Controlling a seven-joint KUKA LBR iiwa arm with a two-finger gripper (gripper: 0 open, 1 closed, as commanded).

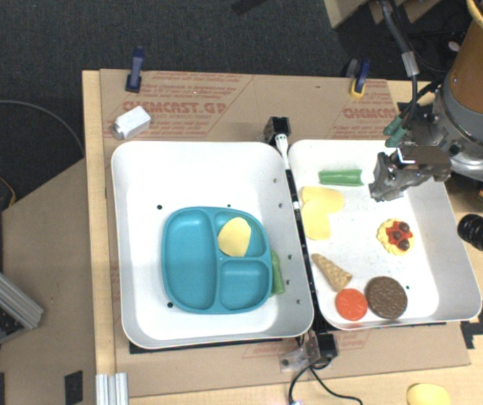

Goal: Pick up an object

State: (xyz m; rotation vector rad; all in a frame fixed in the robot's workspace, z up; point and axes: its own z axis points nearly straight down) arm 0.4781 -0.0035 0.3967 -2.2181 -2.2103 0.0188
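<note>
So, looking down at the bench: the gripper [388,188] hangs over the right bin [453,251], near its back edge, just right of the green stick [340,176]. Nothing sits between its jaws, and how wide they stand I cannot tell from here. Below it lie the likely picks: a yellow slice [319,211], a small pizza [395,235], a cone [332,271], a red disc [351,305] and a brown cookie [387,297]. The left bin [132,226] holds a teal tray [192,264] with a yellow piece [235,237] in it. These look like light, stiff toy foods, likely smooth and a bit slippery. The green stick is nearest; I'd pinch it across its narrow width. The flat slice looks hard to get under.
</note>
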